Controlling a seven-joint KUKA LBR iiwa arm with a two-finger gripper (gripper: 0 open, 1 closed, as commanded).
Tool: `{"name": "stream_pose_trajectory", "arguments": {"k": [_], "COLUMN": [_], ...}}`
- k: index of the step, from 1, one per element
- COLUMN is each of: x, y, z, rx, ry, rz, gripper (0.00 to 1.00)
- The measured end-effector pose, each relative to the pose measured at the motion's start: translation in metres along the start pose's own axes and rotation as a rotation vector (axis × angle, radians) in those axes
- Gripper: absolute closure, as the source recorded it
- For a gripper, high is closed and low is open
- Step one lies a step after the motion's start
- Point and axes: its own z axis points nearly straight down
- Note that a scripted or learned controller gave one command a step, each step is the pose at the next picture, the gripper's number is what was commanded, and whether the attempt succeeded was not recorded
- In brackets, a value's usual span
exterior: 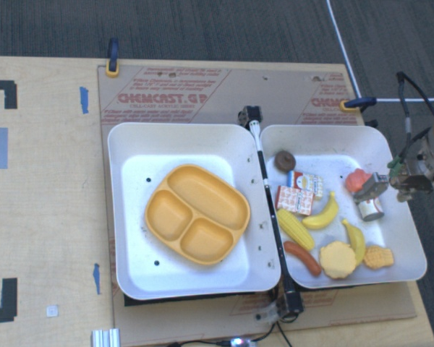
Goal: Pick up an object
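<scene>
Over at the right edge of the frame, the pincer (pixel 376 188) reaches into the right bin (pixel 401 226) from the arm's wrist, which sits partly cut off by the frame edge. Its metal tip lies over a small cluster: a red-orange item (pixel 357 179) just to its upper left and a small silver-and-white cylinder (pixel 369 210) just below it. How far the pincer stands open cannot be told from this view, and nothing can be seen clearly between its tips; whether it touches either piece is also unclear.

Lower and to the left in the same bin lie the other toy foods. A banana (pixel 323 215) curves with its long axis running from lower left to upper right, its upper tip pointing toward the pincer. A second, smaller banana (pixel 355 240) runs nearly top to bottom. An ear of corn (pixel 295 228) slants from upper left to lower right, and a red sausage (pixel 303 258) below it lies along the same slant. A round yellow piece (pixel 338 259) sits near the bin's lower rim, with a small orange waffle-like piece (pixel 379 256) to its right. A red-and-white carton (pixel 299 193) and a brown round piece (pixel 285 160) sit higher up.

The left bin (pixel 126 194) holds a yellow divided plate (pixel 196 214). Both bins rest on the worktop (pixel 36 215).
</scene>
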Motion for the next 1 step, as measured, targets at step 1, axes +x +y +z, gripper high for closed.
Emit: {"name": "stream_pose_trajectory", "arguments": {"k": [1], "x": [0.035], "y": [-0.0234], "z": [0.1422], "rx": [-0.001], "ry": [0.0], "rz": [0.001], "gripper": [0.0]}}
